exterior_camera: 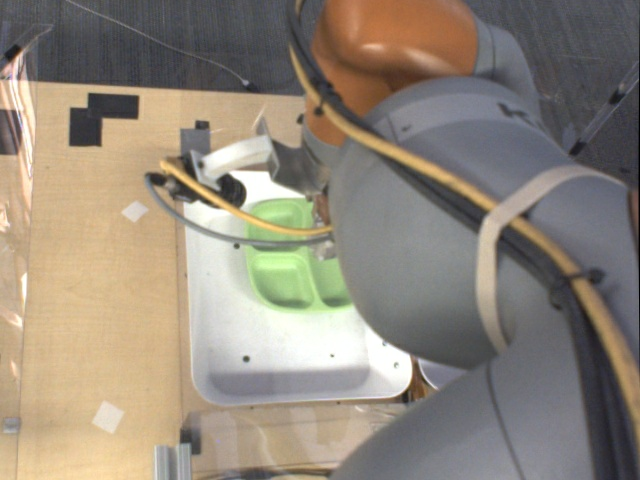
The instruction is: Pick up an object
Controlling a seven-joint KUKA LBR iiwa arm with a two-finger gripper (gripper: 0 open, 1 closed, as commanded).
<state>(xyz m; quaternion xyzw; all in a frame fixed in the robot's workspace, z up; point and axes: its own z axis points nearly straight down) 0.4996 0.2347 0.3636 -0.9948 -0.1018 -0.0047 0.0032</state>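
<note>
White bin [270, 373]: shallow, rounded corners, set on the tan bench [90, 298]. Contents: one light green tray [285, 268] with divided compartments, lying flat near the bin's middle, its right part hidden under the arm. Grey arm [450, 238] with orange band covers the bin's right side. Yellow and black cables [215, 203] loop over the bin's upper left. Gripper: concealed behind the arm; jaw state cannot be told.

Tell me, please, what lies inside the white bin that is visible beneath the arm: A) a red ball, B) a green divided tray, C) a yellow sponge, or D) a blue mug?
B: a green tray with separate compartments rests in the white bin, partly covered by the grey arm.
</note>
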